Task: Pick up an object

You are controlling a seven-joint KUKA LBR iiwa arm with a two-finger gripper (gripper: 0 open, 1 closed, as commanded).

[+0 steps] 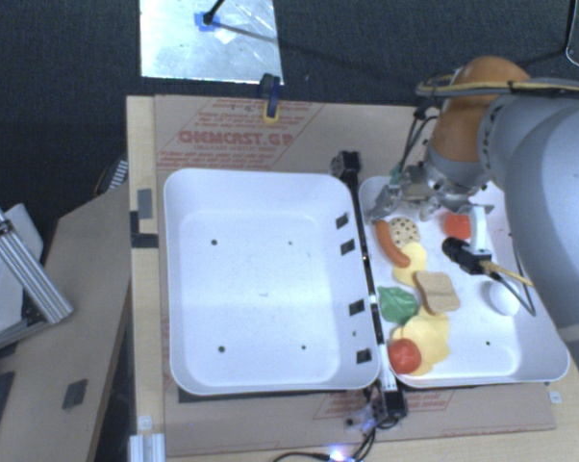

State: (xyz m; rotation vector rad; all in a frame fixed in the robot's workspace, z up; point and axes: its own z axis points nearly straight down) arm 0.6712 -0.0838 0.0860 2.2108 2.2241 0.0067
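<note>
Claw [397, 198] state: cannot tell, hidden under the wrist at the right bin's [540, 359] far end. Nearest, lower right: tomato [404, 355], yellow piece [429, 336], green leaf [397, 303], bread slice [436, 292]. Farther up: sausage [391, 243], cookie [402, 229] by the claw. Nothing lifted; the pick remains.

Dark carpet floor [59, 65] all around, shiny metal sheet [211, 27] lying up top, cardboard-covered surface [232, 128] in the middle.
</note>
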